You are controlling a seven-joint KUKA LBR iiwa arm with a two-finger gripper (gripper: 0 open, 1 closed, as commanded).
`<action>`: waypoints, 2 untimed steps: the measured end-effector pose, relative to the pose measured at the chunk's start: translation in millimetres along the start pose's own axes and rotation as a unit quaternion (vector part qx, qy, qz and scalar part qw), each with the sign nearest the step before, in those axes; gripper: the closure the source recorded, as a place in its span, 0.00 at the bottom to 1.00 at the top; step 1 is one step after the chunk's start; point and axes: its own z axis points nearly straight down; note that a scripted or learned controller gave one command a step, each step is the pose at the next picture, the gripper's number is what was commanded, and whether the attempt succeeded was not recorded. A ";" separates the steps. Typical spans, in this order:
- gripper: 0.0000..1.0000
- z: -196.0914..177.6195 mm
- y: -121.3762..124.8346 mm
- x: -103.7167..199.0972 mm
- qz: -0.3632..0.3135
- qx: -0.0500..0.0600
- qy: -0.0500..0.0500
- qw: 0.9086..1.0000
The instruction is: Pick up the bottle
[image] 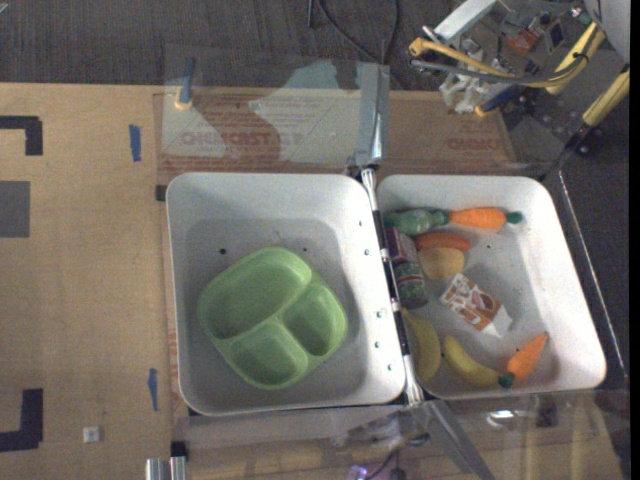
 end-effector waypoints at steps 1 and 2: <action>1.00 -12.6 -30.5 16.3 0.261 0.000 0.001 0.965; 1.00 -22.6 -28.7 15.6 0.264 0.000 0.002 0.965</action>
